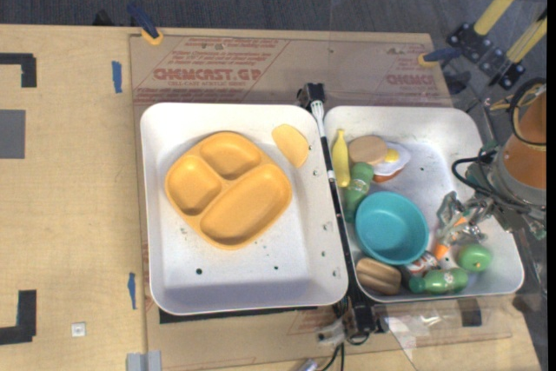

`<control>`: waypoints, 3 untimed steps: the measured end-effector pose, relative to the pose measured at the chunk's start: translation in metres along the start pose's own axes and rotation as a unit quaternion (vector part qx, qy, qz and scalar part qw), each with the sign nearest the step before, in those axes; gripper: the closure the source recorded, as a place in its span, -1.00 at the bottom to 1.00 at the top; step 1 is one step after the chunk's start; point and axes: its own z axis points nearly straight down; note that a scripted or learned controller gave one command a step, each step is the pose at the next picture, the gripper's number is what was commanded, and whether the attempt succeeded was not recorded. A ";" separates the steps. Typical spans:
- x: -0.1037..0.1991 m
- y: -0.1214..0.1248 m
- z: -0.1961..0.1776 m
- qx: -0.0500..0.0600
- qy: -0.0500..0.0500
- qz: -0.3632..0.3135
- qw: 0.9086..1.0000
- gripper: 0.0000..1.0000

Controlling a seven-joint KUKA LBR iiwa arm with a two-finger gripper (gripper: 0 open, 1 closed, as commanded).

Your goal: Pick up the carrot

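Observation:
The carrot (pixel 442 253) shows as a small orange piece in the right bin (pixel 452 130), between the teal bowl (pixel 391 226) and a round green toy (pixel 475 257). It lies on the bin floor and is partly hidden. My gripper (pixel 458 218) hangs just above and slightly behind it, low over the bin's right side. The grey arm with its orange band (pixel 530 148) reaches in from the right edge. Nothing can be made out in the gripper's hold.
The right bin is crowded: a banana (pixel 340 159), a fried-egg and bread toy (pixel 379 155), green pieces (pixel 438 281) and a brown round toy (pixel 379 275) at the front. The left bin (pixel 174 274) holds an orange divided plate (pixel 228 187) and a yellow slice (pixel 291 143).

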 end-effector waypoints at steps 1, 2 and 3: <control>-0.004 0.000 -0.011 0.002 -0.004 -0.001 1.000 1.00; -0.003 0.000 -0.010 0.001 -0.004 -0.001 1.000 -1.00; 0.010 -0.016 0.032 -0.001 0.005 0.079 0.997 -1.00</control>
